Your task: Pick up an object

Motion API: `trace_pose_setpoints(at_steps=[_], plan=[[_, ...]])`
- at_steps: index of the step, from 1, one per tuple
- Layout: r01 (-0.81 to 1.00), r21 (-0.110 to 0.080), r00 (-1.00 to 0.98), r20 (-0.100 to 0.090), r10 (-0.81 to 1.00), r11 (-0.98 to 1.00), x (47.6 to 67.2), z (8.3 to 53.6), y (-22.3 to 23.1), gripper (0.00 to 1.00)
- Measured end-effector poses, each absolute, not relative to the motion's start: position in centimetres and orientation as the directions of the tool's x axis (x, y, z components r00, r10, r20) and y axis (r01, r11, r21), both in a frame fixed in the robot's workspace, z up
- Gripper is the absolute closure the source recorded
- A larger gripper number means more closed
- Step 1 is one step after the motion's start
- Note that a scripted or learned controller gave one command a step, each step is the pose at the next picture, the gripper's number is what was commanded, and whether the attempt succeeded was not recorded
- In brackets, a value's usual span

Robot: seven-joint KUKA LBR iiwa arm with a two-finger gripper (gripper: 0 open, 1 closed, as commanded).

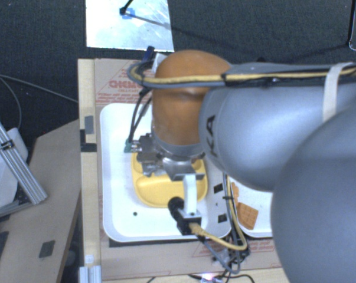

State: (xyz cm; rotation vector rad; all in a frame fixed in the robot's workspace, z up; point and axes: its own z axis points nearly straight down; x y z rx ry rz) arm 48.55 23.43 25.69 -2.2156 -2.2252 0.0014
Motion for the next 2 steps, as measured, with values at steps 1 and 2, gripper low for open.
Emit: trace_pose_setpoints(at_steps=[1, 2], plan=[[1.000, 0.020, 0.003, 0.005, 1.000, -0.004, 53.14, 44.02, 17.21, 1.00], [1.000, 0.005, -0.008, 0.002, 1.000, 0.008, 52.91, 44.14, 17.60, 1.00]])
